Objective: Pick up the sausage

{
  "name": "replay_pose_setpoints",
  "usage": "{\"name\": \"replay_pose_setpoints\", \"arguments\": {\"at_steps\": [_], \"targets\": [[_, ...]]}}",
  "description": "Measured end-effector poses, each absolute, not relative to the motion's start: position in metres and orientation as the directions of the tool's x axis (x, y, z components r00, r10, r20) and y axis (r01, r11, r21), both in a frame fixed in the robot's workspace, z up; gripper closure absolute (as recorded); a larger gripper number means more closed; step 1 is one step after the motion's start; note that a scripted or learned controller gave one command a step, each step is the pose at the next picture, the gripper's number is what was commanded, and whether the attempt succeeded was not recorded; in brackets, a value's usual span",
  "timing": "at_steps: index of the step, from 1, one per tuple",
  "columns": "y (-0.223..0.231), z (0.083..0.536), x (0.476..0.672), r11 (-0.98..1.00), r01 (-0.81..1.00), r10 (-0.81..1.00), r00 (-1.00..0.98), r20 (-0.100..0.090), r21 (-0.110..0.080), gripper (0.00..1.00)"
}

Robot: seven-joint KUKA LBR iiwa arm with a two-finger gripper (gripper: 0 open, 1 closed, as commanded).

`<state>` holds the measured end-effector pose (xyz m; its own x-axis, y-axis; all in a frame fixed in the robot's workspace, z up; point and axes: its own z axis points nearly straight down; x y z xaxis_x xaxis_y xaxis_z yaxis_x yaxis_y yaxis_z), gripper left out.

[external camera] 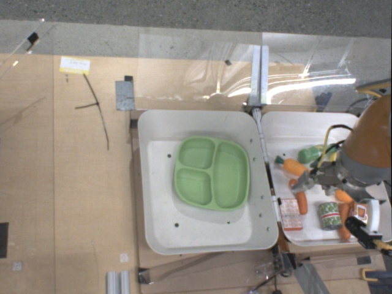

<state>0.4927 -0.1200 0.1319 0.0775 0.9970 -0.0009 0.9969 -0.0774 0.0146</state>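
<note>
The sausage (301, 203), a short reddish-orange link, lies in the right bin (275, 124) near its left wall. My gripper (305, 182) hangs just above the sausage's upper end, reaching in from the right under the grey wrist and orange band (375, 138). Nothing visibly sits in the gripper. The arm hides part of the right bin's contents.
An orange carrot (293, 166) and a green item (310, 155) lie above the gripper. A red-and-white packet (291, 214), a green-labelled can (329, 215) and more orange pieces (345, 213) crowd the sausage. The left bin (153, 164) holds a green divided plate (213, 173).
</note>
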Motion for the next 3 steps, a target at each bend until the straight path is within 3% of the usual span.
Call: {"name": "replay_pose_setpoints", "arguments": {"at_steps": [1,2,3], "targets": [[-0.121,0.090,0.488,-0.097,0.995,0.995,0.097,0.000,0.002,0.00],[-0.122,0.101,0.490,-0.097,0.995,0.995,0.097,-0.001,0.007,1.00],[-0.050,0.192,0.538,-0.224,0.975,0.975,0.224,0.001,0.005,1.00]]}}
